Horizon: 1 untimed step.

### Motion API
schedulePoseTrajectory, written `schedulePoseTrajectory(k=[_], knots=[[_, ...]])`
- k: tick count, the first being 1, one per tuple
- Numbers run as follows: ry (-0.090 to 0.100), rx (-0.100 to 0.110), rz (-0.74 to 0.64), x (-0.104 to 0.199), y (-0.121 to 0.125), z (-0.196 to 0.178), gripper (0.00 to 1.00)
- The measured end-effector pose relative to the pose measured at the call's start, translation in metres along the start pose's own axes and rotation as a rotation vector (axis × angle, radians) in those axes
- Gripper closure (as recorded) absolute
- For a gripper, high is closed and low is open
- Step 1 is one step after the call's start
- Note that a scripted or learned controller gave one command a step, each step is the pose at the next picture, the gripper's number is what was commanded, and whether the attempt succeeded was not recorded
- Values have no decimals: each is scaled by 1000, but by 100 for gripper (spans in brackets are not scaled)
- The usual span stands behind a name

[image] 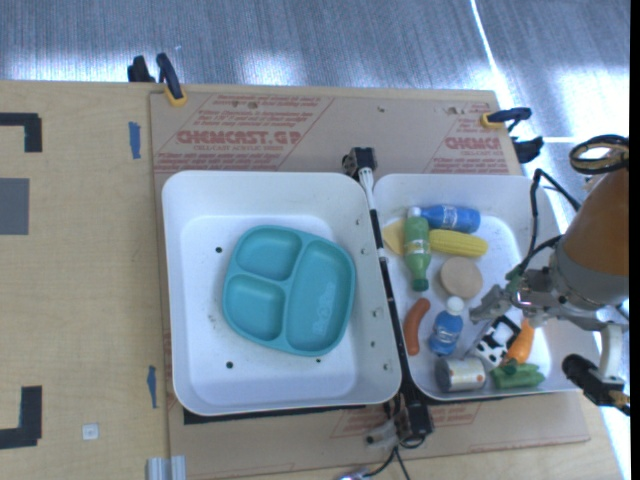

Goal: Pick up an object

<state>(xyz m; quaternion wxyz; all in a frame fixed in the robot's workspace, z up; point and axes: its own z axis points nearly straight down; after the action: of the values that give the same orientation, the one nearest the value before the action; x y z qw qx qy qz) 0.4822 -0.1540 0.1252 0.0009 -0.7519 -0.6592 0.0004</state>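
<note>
My gripper (497, 313) hangs low over the right bin (520, 193), reaching in from the right, just above a black-and-white toy (489, 348) and beside an orange carrot (521, 344). To its left stand a small blue bottle (447, 330) and a red sausage (416, 325). A tan round disc (462, 276) lies just beyond it. A silver can (460, 373) and a green toy (518, 374) lie at the bin's near edge. I see nothing lifted off the bin floor.
Further back in the right bin are a green bottle (416, 253), a yellow corn cob (456, 244) and a blue bottle lying on its side (449, 217). The left bin (185, 268) holds a teal divided plate (290, 290). Clamps sit at the board's far corners.
</note>
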Motion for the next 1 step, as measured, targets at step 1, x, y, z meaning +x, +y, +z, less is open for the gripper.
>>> schedulePoseTrajectory(k=[1], knots=[[-4, -8, -438, -10, 2, 37, 0]])
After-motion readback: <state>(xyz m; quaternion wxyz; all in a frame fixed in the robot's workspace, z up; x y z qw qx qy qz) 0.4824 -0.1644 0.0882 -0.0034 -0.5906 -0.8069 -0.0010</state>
